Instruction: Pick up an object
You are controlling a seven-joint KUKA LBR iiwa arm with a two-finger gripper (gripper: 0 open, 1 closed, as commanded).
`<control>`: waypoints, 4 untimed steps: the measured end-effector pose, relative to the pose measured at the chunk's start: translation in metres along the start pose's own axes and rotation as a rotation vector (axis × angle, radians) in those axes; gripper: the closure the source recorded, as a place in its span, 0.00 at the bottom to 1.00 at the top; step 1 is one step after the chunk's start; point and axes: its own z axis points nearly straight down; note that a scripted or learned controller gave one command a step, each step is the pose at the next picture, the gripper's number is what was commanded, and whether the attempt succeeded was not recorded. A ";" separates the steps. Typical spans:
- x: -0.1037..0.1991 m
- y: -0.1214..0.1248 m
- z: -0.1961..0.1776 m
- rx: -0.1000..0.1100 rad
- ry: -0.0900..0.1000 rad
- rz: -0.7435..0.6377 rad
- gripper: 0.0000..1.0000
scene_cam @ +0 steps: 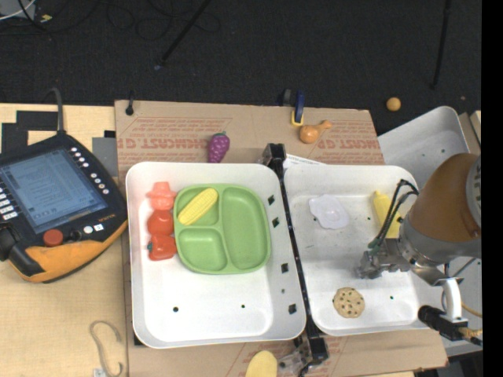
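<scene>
Cardboard (181,132) covers the bench (47,328) beneath two white bins, with dark floor behind. At far left lies a pendant (55,203) with a grey screen and orange underside. Left bin (204,312): a red toy (160,222) lies along the left edge of a green plate (236,238), touching it; a yellow corn (196,205) rests in the plate's upper left compartment. Behind this bin, on the cardboard, sits a purple grape bunch (218,146). Farther right along the back edge are a blue-and-yellow clamp (298,108) and an orange gourd (312,131). A yellow object (262,364) lies at the front edge, below the seam between the bins. Right bin (346,187): a clear lid (328,212) lies near the centre, a yellow block (383,209) to its right, and a cookie (348,302) near the front wall. The hand (376,267) is low over the bin floor, up and right of the cookie and apart from it; whether it is released or clenched cannot be told. The arm (444,210) enters from the right, partly covering the block.
</scene>
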 end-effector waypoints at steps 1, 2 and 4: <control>-0.007 -0.004 -0.061 -0.002 -0.002 0.001 1.00; -0.004 -0.002 -0.123 -0.004 -0.002 -0.004 1.00; 0.041 0.027 -0.137 0.000 0.001 -0.008 1.00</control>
